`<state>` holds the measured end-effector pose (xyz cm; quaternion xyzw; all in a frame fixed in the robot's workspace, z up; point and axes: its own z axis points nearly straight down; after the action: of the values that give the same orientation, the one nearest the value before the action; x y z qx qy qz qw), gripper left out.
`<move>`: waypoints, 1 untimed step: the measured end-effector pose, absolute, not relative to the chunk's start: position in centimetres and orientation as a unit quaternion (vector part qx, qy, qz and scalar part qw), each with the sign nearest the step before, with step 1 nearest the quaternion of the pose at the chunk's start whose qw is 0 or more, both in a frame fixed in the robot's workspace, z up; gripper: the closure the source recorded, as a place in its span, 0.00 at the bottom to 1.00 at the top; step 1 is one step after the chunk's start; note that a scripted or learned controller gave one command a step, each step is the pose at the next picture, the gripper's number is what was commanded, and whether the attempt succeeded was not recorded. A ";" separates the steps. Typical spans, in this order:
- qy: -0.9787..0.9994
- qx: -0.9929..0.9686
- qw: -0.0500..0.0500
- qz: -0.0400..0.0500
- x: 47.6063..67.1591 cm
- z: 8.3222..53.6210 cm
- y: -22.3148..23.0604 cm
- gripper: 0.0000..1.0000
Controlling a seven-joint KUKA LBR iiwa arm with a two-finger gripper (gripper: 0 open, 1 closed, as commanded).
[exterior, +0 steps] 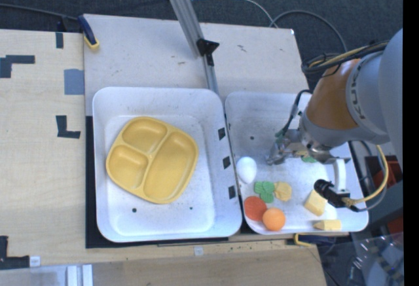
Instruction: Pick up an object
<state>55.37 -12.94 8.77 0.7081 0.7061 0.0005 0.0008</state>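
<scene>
My gripper [280, 151] hangs low over the middle of the right bin [258, 114], under the arm's orange band. Just to its lower left a white egg-shaped piece [247, 169] lies by the bin's left wall. Below it are a green leafy piece [264, 189] and a small yellow piece [283, 191]. A red piece [255, 206] and an orange ball [274, 218] rest at the front edge. A yellow block [315, 203] and a flat yellow piece [327, 225] lie at the front right. The arm partly hides a bit of green [308, 159].
The left bin [105, 108] holds a yellow divided plate [152, 158]. A metal pole [183, 6] slants down from the top to the divider between the bins. Cables [308, 16] loop behind the right bin.
</scene>
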 end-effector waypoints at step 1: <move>0.710 0.705 0.003 0.003 61.6 14.4 -9.3 1.00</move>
<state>61.60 -9.32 14.39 0.7047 0.7095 0.0025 0.0026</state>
